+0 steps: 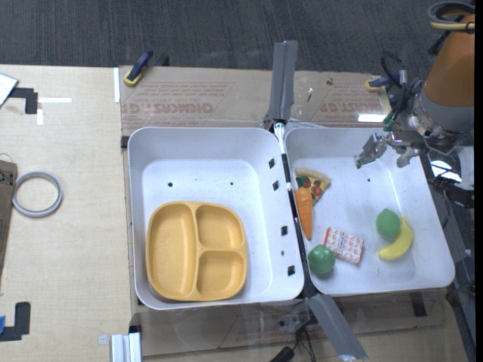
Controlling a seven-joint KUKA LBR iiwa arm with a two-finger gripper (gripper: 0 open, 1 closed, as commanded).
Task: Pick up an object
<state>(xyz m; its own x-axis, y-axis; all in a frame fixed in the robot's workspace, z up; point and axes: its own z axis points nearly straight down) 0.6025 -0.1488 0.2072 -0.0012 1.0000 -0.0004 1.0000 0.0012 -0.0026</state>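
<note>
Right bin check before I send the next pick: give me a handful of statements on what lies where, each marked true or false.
1. The banana touches a green ball. True.
2. The yellow divided plate lies in the right bin. False: it lies in the left bin.
3. The carrot lies along the right bin's left wall, just below the pizza slice. True.
4. The gripper holds the red-and-white packet. False: the packet lies on the bin floor, apart from the gripper, which hangs over the far right corner.
5. There are three green items in the right bin. False: two, the second being a green pepper-like piece beside the packet.
</note>
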